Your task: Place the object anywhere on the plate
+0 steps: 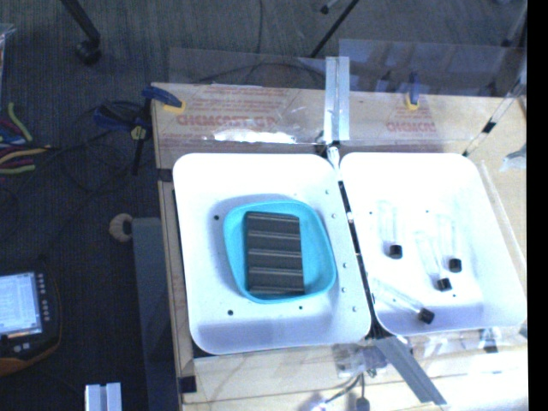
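Dark grey ribbed rectangular object (273,253), lying flat with its ridges running crosswise, resting squarely in the middle of a light blue rounded-square plate (321,251), long side running front to back, plate sitting centred in the left white bin (193,255)

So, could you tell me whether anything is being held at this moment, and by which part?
Nothing is seen held. The dark ridged object lies flat on the blue plate in the left bin.
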Robot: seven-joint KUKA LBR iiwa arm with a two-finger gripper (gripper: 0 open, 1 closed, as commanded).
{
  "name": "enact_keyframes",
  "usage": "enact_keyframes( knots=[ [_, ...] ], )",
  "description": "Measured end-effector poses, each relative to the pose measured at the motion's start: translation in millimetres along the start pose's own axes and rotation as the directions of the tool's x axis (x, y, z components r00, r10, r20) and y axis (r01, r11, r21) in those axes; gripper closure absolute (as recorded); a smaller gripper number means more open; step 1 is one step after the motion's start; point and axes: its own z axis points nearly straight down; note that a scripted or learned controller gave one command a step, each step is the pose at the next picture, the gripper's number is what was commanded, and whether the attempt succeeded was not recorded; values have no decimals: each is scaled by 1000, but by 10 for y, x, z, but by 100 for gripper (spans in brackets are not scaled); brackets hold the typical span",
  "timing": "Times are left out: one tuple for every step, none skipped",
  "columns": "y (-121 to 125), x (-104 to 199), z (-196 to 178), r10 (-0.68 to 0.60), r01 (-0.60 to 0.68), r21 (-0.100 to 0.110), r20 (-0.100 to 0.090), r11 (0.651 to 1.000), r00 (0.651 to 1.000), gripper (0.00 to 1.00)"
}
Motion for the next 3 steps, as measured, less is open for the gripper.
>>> enact_keyframes(
  knots=[
    [20,-25,1336,130,-130,6,1,991,991,0],
    [401,474,-38,27,-27,2,1,1000,1000,0],
    [25,-23,644,167,-167,5,2,986,986,0]
  ],
)
